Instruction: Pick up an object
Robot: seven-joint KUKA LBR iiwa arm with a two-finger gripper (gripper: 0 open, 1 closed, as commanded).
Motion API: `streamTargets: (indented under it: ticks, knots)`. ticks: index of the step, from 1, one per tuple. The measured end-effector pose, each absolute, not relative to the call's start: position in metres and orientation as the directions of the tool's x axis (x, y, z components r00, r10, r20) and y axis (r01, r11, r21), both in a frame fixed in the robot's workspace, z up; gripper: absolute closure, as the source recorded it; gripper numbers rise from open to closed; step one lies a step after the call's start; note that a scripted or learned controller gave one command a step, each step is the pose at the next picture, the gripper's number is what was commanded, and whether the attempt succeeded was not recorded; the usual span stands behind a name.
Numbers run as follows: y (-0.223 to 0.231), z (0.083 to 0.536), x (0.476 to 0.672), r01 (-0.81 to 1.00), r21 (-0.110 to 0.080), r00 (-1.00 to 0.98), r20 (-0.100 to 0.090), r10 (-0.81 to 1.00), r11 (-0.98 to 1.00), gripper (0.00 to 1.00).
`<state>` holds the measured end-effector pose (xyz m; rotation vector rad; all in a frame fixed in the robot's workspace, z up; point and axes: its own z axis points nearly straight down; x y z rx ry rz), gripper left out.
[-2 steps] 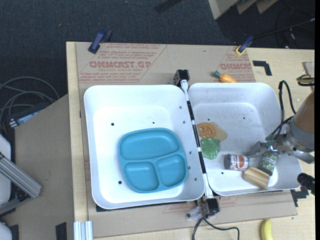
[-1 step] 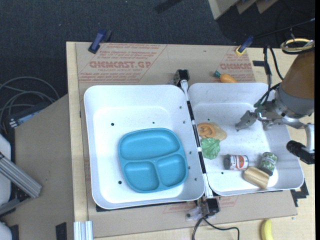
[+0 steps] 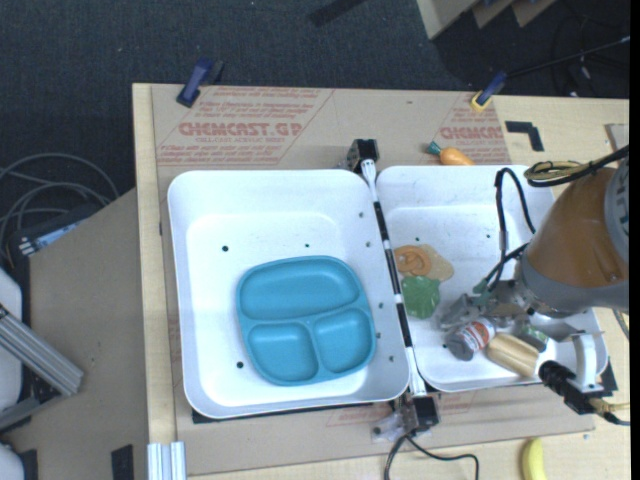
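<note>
You see the counter [image 3: 250, 118], a brown board on dark carpet, carrying two white bins. The left bin [image 3: 200, 218] holds a blue divided plate [image 3: 305, 318]. In the right bin [image 3: 450, 198], a green lump [image 3: 420, 296] and a tan piece [image 3: 422, 261] lie near the divider. The arm [image 3: 575, 248] hides its gripper [image 3: 478, 313]; you cannot tell how the jaws stand.

Both white bins [image 3: 200, 268] look like smooth, glossy plastic. Blue divided plate [image 3: 305, 318] in left bin: matt-smooth plastic. Surface [image 3: 260, 128] is matt brown cardboard-like board with red print. Arm's orange band [image 3: 580, 238] has a dull sheen. Floor [image 3: 100, 28] is dark, rough carpet.
</note>
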<state>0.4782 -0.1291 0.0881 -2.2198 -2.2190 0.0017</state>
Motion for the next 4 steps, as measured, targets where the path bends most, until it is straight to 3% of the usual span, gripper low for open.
streamTargets:
  ticks: [1,2,3,4]
  knots:
    - [-0.129,0.098,0.479,1.0,0.0,0.001,0.0,1.0,-0.001,1.0]
    - [-0.129,0.098,0.479,1.0,0.0,0.001,0.0,1.0,-0.001,0.0]
    - [-0.158,0.089,0.479,1.0,0.001,0.001,-0.001,1.0,-0.001,0.0]
    - [-0.109,0.084,0.479,1.0,-0.003,-0.001,0.002,1.0,0.001,0.0]
